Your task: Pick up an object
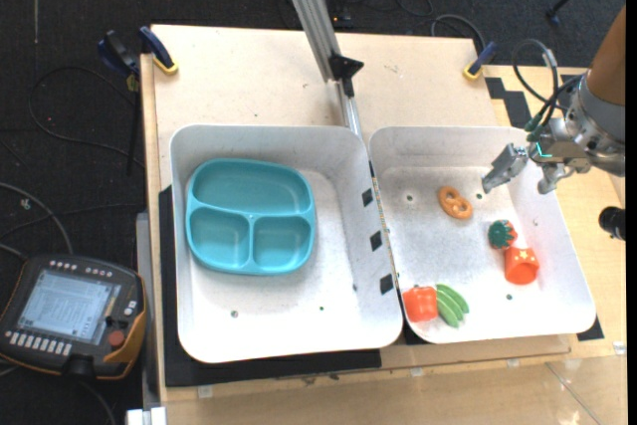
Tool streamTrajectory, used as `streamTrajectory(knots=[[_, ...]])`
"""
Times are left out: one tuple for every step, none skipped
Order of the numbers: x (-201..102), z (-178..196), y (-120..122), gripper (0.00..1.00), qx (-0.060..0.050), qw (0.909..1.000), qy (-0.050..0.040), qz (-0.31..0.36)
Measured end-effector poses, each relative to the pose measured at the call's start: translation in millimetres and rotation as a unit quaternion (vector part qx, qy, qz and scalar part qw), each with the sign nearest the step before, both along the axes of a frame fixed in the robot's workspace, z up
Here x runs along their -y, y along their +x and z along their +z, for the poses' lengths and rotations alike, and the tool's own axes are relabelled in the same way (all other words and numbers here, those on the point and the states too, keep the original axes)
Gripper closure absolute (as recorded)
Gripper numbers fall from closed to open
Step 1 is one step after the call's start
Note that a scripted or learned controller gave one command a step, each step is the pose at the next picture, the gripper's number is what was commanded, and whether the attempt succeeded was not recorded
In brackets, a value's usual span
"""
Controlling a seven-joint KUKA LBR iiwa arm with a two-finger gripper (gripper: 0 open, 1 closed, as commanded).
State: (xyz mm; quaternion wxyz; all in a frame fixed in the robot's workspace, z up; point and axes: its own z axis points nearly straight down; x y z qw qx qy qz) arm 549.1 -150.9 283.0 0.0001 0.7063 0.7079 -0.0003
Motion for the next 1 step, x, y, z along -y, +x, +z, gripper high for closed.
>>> streamTrajectory(knots=[[13.7,-186.1,-19.0,0.00,-0.004,1.0000,0.0012,-0.002]])
